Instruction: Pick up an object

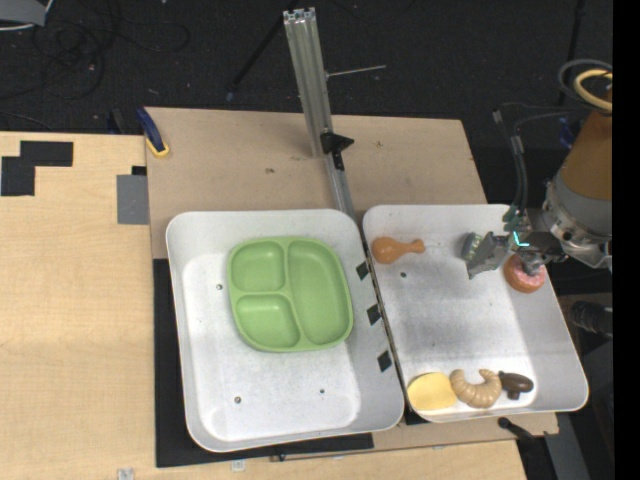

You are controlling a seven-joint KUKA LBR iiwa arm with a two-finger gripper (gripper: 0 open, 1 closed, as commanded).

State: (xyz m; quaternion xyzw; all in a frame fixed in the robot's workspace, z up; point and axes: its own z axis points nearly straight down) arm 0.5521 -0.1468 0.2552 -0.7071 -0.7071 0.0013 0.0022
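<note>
beside the pincer [500,255], drumstick [397,250] lies crosswise.

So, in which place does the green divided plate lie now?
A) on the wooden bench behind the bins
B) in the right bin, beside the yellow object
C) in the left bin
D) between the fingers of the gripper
C: the green divided plate lies flat on the floor of the left bin, while the gripper is over the right bin, far from it.
</note>
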